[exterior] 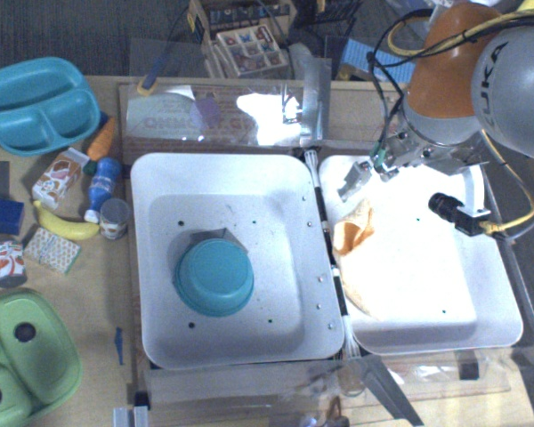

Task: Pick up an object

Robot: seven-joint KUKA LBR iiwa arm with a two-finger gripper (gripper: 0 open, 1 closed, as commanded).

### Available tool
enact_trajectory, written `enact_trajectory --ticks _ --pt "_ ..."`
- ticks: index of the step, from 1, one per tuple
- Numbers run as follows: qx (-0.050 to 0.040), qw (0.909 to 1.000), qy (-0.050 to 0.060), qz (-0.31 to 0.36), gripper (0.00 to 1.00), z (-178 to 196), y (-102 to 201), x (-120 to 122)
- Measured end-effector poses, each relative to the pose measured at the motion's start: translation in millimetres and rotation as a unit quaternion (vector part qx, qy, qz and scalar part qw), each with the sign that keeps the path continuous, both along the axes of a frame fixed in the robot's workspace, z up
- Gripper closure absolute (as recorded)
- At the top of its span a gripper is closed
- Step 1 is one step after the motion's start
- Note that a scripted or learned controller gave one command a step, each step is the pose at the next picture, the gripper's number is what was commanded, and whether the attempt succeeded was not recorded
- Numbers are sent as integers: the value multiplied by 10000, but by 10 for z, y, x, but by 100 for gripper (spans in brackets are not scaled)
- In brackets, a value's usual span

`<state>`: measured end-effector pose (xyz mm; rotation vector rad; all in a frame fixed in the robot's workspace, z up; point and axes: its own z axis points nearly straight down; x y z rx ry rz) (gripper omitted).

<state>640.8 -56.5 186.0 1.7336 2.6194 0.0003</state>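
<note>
Harsh overhead light, uneven exposure

The right bin [427, 274] is blown out to white; glare flares on the clear sheet [222, 114] behind; the blue bowl [214, 277] casts soft shadow; background dim.

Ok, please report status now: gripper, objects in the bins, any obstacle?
Gripper over right bin, top-left corner. Orange cloth just below it, not held. Blue bowl in left bin. No obstacle seen.
</note>
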Motion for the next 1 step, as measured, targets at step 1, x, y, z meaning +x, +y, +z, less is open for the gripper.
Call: enact_trajectory --ticks 1 --pt "3 9925 8 -1221 0 -802 -428 -212"
